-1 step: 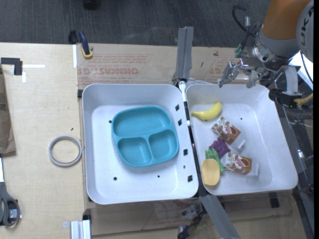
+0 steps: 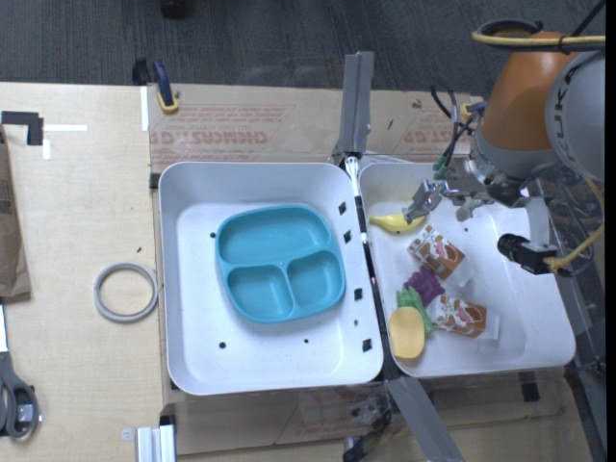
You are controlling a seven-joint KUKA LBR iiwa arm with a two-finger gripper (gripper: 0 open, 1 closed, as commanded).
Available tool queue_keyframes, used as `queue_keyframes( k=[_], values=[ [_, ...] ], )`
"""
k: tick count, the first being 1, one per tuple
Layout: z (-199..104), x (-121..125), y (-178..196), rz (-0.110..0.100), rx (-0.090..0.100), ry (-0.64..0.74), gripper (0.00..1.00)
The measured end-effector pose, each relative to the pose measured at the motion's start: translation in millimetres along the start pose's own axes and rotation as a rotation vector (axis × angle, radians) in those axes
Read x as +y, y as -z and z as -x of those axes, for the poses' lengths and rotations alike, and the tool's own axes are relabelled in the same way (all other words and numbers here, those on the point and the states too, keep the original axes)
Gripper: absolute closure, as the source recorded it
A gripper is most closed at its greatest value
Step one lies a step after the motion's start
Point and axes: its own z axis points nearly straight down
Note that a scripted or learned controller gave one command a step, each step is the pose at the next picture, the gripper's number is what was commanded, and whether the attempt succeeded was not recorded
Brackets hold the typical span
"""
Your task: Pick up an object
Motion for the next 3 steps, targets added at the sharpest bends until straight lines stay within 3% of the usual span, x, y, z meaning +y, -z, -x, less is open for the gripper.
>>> queue_keyframes(
  k=[1, 2, 3],
  values=[
    [12.8, -42.2, -78.3, 0.002, 0.000, 0.073, 0.00],
    [14.2, -41.8, -68.7, 0.004, 0.000, 0.068, 1.00],
    [-48.4, 10.2, 22.0, 0.002, -0.001, 0.039, 1.00]
  ],
)
